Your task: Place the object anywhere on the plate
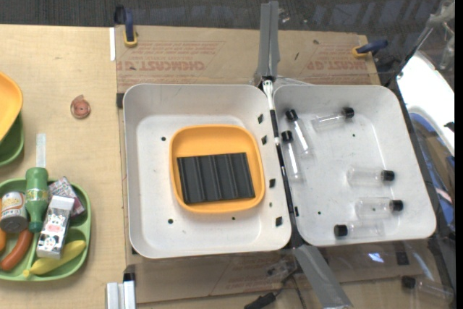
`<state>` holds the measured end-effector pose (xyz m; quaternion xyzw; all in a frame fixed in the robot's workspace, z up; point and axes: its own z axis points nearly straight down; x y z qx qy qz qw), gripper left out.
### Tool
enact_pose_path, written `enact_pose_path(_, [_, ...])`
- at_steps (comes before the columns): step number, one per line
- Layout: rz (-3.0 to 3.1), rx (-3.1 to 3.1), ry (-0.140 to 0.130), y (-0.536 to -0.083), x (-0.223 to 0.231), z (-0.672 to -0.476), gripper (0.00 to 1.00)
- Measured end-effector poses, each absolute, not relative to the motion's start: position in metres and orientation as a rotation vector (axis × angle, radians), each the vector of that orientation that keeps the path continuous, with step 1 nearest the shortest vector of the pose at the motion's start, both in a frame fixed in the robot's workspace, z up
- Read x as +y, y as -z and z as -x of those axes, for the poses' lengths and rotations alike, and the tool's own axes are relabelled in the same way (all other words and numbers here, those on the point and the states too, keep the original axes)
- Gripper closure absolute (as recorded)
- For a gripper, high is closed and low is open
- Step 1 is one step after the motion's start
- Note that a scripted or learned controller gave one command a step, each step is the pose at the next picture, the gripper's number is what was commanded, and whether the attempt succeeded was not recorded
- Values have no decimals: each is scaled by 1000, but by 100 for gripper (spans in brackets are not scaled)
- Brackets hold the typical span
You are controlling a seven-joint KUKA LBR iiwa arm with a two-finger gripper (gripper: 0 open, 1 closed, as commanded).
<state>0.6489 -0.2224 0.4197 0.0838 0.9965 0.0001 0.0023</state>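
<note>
Vials in the right bin, plate in the left: your move runs leftward across the divider.

You have several clear vials with black caps scattered in the right bin point(405, 221); the nearest to the plate point(184, 142) is the vial point(296, 137) lying by the divider, long axis running roughly along it. The plate is orange-yellow with a dark ribbed insert point(216, 178), centred in the left bin point(145, 228). Whether the gripper is open or closed, you cannot tell here.
</note>
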Motion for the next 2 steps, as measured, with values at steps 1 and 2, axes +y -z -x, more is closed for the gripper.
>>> enact_pose_path(1, [243, 3126, 0, -433, -222, -641, 0])
enact_pose_path(2, [583, 3084, -1, -404, -222, -589, 0])
